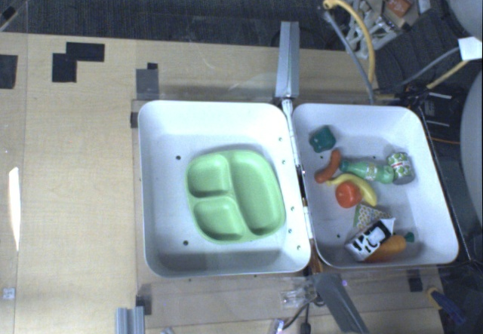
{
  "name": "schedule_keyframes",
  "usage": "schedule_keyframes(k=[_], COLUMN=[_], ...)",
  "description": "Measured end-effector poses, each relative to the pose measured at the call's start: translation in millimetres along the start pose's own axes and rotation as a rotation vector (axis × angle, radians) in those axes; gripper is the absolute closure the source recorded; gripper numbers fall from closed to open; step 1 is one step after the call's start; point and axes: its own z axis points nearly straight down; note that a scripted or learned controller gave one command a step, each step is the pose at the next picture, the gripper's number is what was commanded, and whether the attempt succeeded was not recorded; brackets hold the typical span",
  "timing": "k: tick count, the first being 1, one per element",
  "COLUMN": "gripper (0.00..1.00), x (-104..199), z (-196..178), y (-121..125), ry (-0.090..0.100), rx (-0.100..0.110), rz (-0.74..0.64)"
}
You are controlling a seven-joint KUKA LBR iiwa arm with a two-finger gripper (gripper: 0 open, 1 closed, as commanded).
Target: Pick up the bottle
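The bottle point(375, 170) is a green, see-through one lying on its side in the right bin point(434, 174), across the middle and reaching toward that bin's right edge. What looks like a labelled or capped end points to that edge, though the view is too coarse to be sure which end it is. A yellow banana point(364, 188) lies against its near side with a red tomato point(347, 194) tucked beside the banana. An orange-red sausage point(328, 167) sits at the bottle's left end, and a teal block point(322, 138) lies toward the far left corner. A black-and-white packet point(370, 239) and a carrot point(389, 249) lie along the near edge. The left bin point(155, 197) bears a green divided plate point(234, 194).

The gripper point(355, 23) hangs beyond the right bin's far edge, well apart from the bottle and above the floor. Whether its jaws stand apart or together cannot be told from here.

The step in hand appears to be the approach, with no grasp begun. The next move calls for bringing the gripper over the bin, turning it so it closes across the bottle's narrow width, and descending on the freer right half, away from the banana and sausage.
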Motion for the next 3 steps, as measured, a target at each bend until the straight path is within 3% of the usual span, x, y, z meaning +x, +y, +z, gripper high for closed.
schedule_keyframes(k=[1, 2, 3], gripper=[1.00, 1.00, 1.00], x=[-19, -17, 50], z=[33, 21, 0], y=[-14, -15, -101], ry=[-0.001, 0.002, 0.001], rx=[0.001, -0.001, 0.001], rz=[-0.342, -0.349, -0.459])
